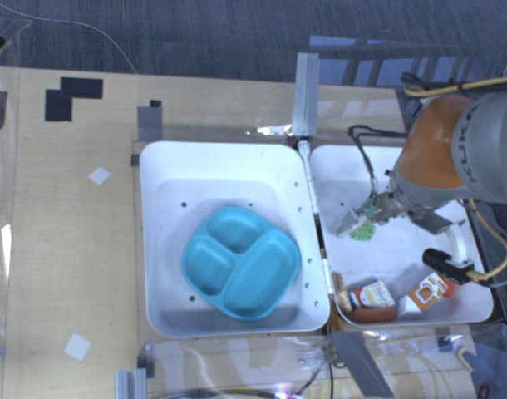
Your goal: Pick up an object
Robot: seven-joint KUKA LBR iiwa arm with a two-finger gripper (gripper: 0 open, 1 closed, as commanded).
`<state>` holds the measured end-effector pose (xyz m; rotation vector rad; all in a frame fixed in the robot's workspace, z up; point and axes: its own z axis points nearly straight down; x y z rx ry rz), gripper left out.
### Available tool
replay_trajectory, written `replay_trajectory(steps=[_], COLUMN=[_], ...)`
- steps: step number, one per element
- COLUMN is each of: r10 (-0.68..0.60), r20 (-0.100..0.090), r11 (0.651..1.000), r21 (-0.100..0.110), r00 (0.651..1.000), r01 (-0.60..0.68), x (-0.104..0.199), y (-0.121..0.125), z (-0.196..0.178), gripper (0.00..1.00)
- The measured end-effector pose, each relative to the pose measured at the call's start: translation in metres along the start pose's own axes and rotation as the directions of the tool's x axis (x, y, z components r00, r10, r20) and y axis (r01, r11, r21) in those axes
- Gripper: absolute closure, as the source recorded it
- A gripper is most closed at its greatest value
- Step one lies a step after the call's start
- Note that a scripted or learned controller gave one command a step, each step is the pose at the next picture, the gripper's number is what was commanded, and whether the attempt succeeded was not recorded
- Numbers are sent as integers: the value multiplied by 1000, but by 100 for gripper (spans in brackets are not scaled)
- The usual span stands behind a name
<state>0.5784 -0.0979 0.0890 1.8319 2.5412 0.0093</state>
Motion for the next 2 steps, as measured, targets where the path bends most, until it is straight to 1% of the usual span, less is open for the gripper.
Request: replay_trajectory(steps=[1, 2], r10=[-1, 137], r20=[4, -2], r11=[1000, 991], r21=[-5, 7], r00=[1000, 991], r01=[1, -137], x=[-1, 55], y=[2, 29], z=[-11, -136], gripper=[100, 100])
